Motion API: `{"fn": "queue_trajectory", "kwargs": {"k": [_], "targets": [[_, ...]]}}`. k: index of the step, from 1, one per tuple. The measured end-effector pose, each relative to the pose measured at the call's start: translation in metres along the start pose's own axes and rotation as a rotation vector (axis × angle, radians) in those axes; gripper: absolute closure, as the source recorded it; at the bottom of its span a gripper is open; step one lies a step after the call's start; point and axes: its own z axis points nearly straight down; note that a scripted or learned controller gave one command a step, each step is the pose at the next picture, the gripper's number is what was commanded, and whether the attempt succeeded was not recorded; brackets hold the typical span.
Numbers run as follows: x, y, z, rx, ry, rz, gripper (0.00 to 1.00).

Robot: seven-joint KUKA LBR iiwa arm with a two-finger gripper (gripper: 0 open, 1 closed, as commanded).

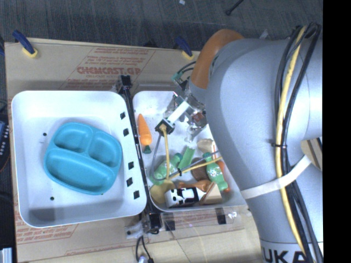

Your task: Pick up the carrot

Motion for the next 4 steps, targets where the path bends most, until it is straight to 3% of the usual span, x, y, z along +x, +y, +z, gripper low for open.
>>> {"fn": "queue_trajectory", "kwargs": {"k": [1, 2, 3, 4], "targets": [[0.021, -0.006, -0.082, 0.001, 0.009, 0.084, 0.0], [0.0, 0.004, 0.022, 0.006, -0.001, -0.299, 0.0], [-0.014, -0.021, 0.023, 0.007, -0.001, 0.087, 0.0], [0.014, -0.005, 0.003, 0.004, 0.007, 0.14, 0.0]]}}
